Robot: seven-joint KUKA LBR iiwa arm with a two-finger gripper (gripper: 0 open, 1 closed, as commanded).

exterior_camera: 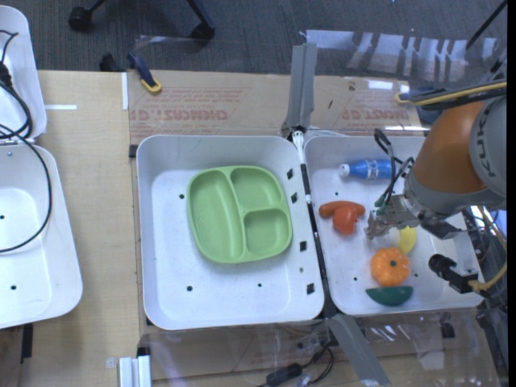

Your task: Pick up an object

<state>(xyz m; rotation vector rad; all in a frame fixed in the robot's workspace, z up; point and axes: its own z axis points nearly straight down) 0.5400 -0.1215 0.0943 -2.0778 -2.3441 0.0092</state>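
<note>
The right bin (355,297) holds a blue bottle (367,168) at the back, a red-orange pepper-like toy (343,214) near its left wall, an orange pumpkin-like toy (390,267), a dark green piece (389,296) at the front and a yellow object (408,239). My gripper (382,224) hangs low in this bin, between the red toy and the yellow object, just above the orange toy. The yellow object lies right beside the gripper, partly hidden by the wrist. The left bin (161,256) bears a green divided plate (239,213).
The grey arm with its orange band (451,156) covers the right bin's far right part. A metal divider post (301,87) stands at the back between the bins. Cables (16,135) and a white tray lie to the far left.
</note>
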